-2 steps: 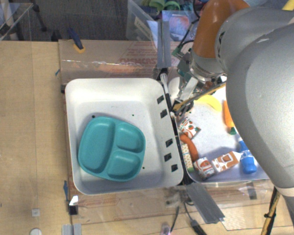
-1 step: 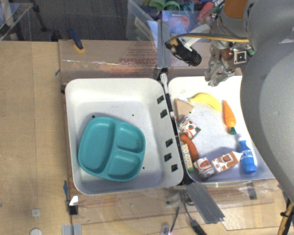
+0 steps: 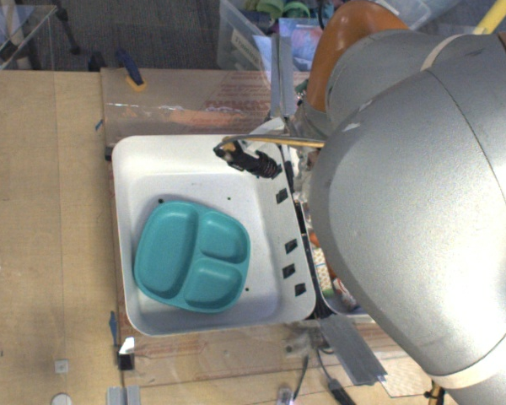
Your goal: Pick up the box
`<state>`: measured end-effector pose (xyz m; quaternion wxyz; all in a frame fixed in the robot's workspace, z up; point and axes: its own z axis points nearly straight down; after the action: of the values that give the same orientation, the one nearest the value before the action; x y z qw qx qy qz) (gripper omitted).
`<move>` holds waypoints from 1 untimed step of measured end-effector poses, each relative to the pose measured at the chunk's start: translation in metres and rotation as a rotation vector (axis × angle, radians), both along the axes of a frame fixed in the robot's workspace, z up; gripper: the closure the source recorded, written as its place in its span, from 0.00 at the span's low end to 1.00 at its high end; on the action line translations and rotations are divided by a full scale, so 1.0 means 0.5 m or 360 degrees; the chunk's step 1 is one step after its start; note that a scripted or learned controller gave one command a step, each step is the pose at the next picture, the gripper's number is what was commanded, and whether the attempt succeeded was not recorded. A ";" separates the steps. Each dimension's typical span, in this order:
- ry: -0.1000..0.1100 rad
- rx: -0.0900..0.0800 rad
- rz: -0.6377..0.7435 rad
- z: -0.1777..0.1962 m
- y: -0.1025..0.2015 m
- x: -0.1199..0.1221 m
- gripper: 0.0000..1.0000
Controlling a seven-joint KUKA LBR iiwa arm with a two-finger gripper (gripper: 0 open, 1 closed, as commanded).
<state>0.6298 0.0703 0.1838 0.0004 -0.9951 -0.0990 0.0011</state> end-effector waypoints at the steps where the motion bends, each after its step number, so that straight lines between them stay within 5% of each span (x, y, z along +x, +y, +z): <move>1: -0.0006 -0.0001 0.0005 0.291 0.195 -0.034 1.00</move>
<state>0.6129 0.1680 0.3292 0.0000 -0.9949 -0.1006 -0.0008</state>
